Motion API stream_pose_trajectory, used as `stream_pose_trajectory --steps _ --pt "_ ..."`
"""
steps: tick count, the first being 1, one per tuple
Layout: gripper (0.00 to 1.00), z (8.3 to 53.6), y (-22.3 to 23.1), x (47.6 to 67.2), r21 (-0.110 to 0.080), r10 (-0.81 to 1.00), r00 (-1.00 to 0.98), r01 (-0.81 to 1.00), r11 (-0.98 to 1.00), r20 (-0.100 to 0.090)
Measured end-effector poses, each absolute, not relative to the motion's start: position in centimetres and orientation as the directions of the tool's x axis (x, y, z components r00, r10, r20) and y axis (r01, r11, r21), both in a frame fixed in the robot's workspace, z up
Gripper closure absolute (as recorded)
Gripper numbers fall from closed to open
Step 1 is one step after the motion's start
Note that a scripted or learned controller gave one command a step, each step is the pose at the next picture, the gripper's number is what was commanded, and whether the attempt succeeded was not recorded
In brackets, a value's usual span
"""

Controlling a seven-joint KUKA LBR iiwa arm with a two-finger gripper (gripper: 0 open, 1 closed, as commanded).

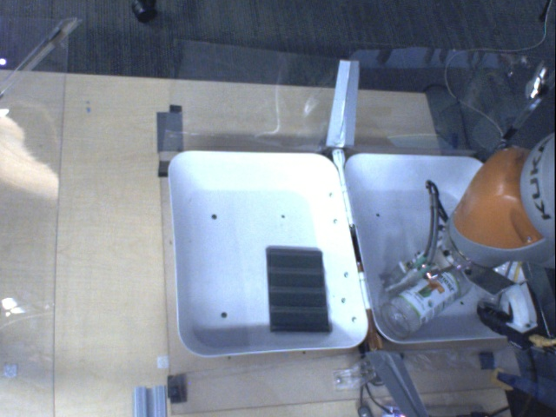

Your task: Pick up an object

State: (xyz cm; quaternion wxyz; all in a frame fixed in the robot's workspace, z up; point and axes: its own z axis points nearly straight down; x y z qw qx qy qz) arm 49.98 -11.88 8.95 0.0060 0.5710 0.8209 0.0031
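Wooden bench (95,259): pale, light-grained top, bearing both bins; dark carpet beyond the far edge; clear sheet glinting over the left part.

Arm (508,202): grey with an orange band, entering from the right, bulky orange wrist section hanging over the right bin's far-right part; bent downward and toward the left, wrist tipped to the bin floor; dark cable curving up along the left side of the orange band.

Left bin (200,198): white, shallow, rounded corners, a few small dark holes in the floor; touching the right bin along a shared middle edge.

Right bin (382,189): white, shallow, partly covered by the arm on the right; far-left floor bare.

Divider post (343,111): grey metal strip rising from the seam between the two bins at the far edge.

Black ridged block (298,289): dark rectangle with crosswise ribs, lying flat in the left bin, near the front edge and right of centre; well apart from the arm.

Can (417,301): silvery, with a green and red label, lying on its side in the near part of the right bin, round end pointing toward the front-left corner; just below the claw.

Claw (423,272): low over the right bin floor, right at the upper side of the can, seemingly touching; metal parts and wires tangled there; open or closed, cannot tell; whether gripping the can, cannot tell.
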Motion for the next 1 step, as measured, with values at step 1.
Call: stream_pose_trajectory --steps 1 --pt "1.00 10.19 -11.75 50.34 0.022 0.937 -0.349 0.937 0.349 -0.010"
